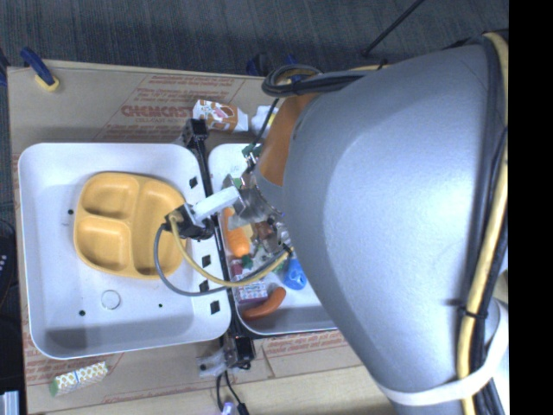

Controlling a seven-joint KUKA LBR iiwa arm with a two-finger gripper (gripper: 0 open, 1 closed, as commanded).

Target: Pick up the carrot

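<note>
The carrot (235,239) is a short orange piece lying near the left wall of the right bin (221,157), partly covered by the gripper's hardware. The gripper (257,220) hangs low over the right bin, directly above and to the right of the carrot, close to it or touching it. The big grey arm with its orange band (278,145) hides most of the right bin.
A yellow divided tray (125,223) lies in the left bin (52,318). In the right bin sit a reddish sausage-shaped item (264,303), a blue object (295,276) and a small packet (251,292). A yellow-grey cable (177,271) loops over the divider.
</note>
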